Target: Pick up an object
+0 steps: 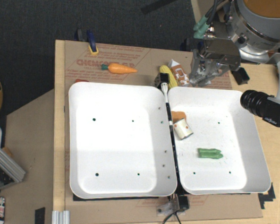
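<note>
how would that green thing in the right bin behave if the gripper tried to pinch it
The green object lies flat and low on the right bin, so fingers may struggle to get under it. It looks small and plastic-like, probably light. Its elongated, bumpy shape suggests it would slide or pivot rather than roll.
</note>
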Action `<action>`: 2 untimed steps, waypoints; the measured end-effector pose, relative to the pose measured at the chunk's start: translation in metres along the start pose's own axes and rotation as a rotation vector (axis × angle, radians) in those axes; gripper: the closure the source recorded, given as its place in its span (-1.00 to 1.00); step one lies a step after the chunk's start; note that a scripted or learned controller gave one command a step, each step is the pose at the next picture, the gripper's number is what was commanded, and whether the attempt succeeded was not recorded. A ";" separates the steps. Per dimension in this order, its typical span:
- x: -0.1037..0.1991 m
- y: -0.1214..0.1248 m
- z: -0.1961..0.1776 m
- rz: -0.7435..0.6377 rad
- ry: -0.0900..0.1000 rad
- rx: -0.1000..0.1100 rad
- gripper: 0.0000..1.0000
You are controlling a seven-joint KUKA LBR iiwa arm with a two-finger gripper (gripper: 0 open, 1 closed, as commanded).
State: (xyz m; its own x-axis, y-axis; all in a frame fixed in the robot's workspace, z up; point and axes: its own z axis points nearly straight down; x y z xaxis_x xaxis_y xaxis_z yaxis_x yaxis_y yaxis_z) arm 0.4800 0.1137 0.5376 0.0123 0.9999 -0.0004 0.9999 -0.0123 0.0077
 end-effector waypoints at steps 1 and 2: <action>-0.107 0.000 0.002 0.001 -0.002 0.007 1.00; 0.009 -0.003 0.118 -0.023 0.000 0.021 1.00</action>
State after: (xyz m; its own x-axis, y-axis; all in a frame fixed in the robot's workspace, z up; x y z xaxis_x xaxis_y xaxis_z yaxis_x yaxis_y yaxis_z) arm 0.4776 0.1227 0.4191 -0.0110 0.9999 -0.0007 0.9998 0.0110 -0.0134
